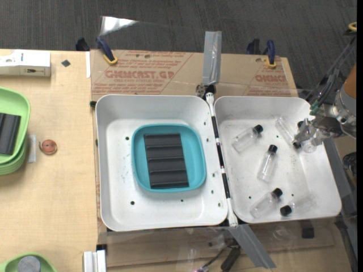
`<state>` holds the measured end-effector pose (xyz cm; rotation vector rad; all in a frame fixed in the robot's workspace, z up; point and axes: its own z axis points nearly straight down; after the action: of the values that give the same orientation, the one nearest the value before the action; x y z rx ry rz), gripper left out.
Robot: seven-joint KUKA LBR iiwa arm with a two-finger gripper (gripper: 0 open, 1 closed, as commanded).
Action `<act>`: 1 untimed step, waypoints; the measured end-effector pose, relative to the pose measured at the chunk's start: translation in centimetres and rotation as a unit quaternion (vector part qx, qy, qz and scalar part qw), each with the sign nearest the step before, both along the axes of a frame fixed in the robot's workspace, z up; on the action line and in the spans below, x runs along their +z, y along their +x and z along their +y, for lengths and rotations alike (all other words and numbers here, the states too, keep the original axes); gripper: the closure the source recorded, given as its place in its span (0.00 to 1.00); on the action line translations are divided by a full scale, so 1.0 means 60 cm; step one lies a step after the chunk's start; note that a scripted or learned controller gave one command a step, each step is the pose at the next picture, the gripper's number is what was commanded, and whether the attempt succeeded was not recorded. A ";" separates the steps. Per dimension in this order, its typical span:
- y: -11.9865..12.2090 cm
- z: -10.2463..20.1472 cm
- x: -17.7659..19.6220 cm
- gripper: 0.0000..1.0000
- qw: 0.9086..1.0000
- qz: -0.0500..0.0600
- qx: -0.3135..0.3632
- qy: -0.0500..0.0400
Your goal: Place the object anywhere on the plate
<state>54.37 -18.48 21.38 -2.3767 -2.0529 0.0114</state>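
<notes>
we see the gripper (308,130) at the right wall of the right bin (334,208), on the side of that bin farthest from the teal plate (195,152). its fingers reach down over a clear vial with a black cap (297,144) that lies against that wall, but we cannot tell whether they are wide, narrow or closed on the vial; glass and metal blur together there.

the plate sits in the middle of the left bin (108,169), with a dark ribbed insert (165,160) covering its centre. several more clear vials lie in the right bin: one nearest the plate (247,136), one further from it toward the bin's middle (266,162), and two at the bin's front (266,203).

we judge the risks as follows. the vials are round, smooth and transparent, so one could roll or squirt out of a pinch. working tight to the bin wall, a finger may catch the wall or only nip the cap. the carry to the plate crosses the ridge between the bins (218,152), and a loose vial could drop there. on the ribbed insert it may roll before settling.
</notes>
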 end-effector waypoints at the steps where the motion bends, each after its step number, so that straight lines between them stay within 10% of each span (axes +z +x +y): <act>1: 0.000 -0.001 0.013 1.00 1.000 0.001 0.001 -0.001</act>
<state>54.39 -18.52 22.16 -2.3735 -2.0562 0.0149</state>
